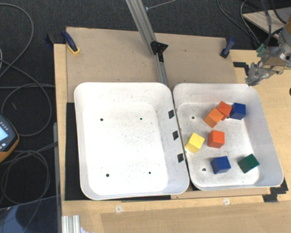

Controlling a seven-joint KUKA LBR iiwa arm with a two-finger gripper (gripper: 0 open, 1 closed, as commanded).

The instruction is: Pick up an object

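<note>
Jaws (252,79) hang above far right corner of right bin (269,144), over desk (136,57); nothing between them, spread or pinched cannot tell. Right bin holds blocks: two orange blocks (218,113) touching at far centre, blue block (238,110) just right of them, third orange block (216,139) mid-bin, yellow block (195,142) left of it, second blue block (220,164) and green block (248,163) near edge. Left bin (87,130) alongside.

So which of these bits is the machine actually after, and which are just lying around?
For the job:
- pincer
- right bin, holding three orange blocks, two blue blocks, a yellow block and a green block

Just lying about:
- left bin
- blue clamps
- metal pole
- floor cables
</note>
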